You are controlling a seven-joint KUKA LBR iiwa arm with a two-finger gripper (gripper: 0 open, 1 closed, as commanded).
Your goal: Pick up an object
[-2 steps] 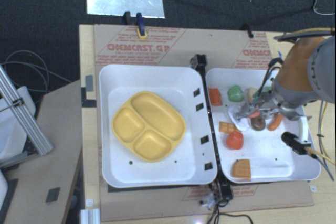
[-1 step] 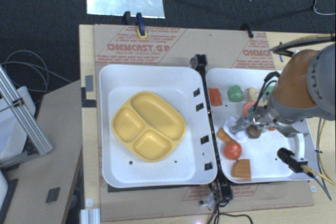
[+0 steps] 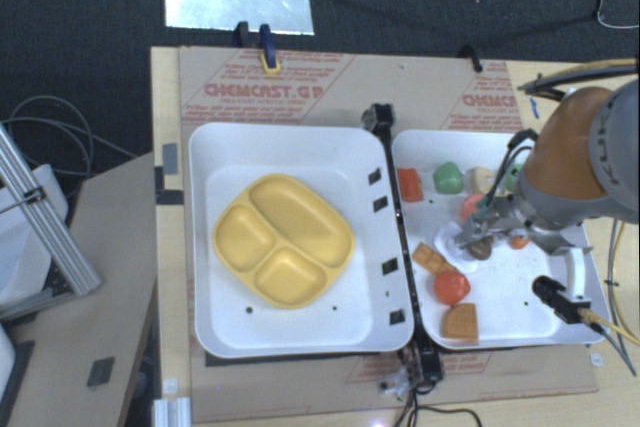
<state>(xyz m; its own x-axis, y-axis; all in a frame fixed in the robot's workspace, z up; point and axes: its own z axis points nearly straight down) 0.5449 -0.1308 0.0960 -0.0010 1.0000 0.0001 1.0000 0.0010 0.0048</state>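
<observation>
The gripper (image 3: 478, 241), its finger state impossible to tell, hangs low over the right bin's (image 3: 520, 320) middle, near a red tomato (image 3: 451, 287).

On your worktop (image 3: 170, 215) two bins sit side by side: the left bin (image 3: 210, 315) holds a divided plate (image 3: 284, 240), the right bin (image 3: 500, 330) holds scattered toy foods (image 3: 451, 287) beneath the claw (image 3: 477, 243).

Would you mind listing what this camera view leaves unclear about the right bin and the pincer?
- Pincer: small and blurred, the wrist covers it from above, so open or shut is unclear.
- Dark thing under the pincer: too small to identify; held or not is unclear.
- Orange piece: partly hidden by the pincer.
- Pale item beside the green toy: partly covered by the arm.
- Right bin: the arm hides its right side.
</observation>
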